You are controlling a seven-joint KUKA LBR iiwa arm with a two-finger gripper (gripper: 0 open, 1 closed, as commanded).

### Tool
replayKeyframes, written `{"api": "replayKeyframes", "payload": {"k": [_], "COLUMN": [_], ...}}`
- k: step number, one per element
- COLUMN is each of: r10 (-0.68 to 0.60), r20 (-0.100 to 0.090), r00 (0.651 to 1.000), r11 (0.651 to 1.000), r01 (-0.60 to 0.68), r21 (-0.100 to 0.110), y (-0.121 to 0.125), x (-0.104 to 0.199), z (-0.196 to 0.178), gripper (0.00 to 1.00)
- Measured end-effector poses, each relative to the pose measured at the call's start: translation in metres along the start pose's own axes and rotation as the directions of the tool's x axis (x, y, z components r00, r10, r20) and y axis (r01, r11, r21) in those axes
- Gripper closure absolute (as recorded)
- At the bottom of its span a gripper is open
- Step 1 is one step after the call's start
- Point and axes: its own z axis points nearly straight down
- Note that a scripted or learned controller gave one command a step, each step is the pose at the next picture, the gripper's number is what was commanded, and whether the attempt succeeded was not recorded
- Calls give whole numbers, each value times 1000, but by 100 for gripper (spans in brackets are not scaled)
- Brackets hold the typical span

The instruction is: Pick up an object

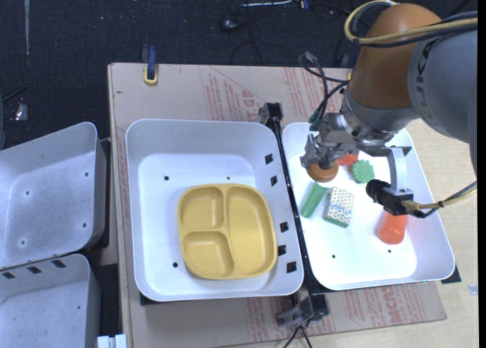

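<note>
My gripper (322,153) hangs low over the upper left part of the right bin (433,259), under the arm's orange band. Directly beneath it lies a round brown-orange object (323,172), partly covered by the gripper. I cannot tell whether the two touch. A small red piece (348,160) and a green knobbly object (362,170) lie just to its right. Below the gripper, a green block (312,200) leans beside a white block with green dots (339,207). An orange cup-like object (392,229) rests further right.
The left bin (152,149) holds a yellow divided plate (226,231). A black connector on a cable (383,193) hangs over the right bin near the orange cup-like object. The ridge between the bins (287,194) runs just left of the gripper.
</note>
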Motion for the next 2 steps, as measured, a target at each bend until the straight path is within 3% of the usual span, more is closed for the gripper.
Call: {"api": "replayKeyframes", "payload": {"k": [1, 2], "r10": [-1, 1], "r20": [1, 1], "r00": [1000, 1000], "r11": [1000, 1000], "r01": [1, -1], "r21": [-4, -2], "y": [10, 20], "x": [59, 112], "z": [-7, 8], "gripper": [100, 100]}}
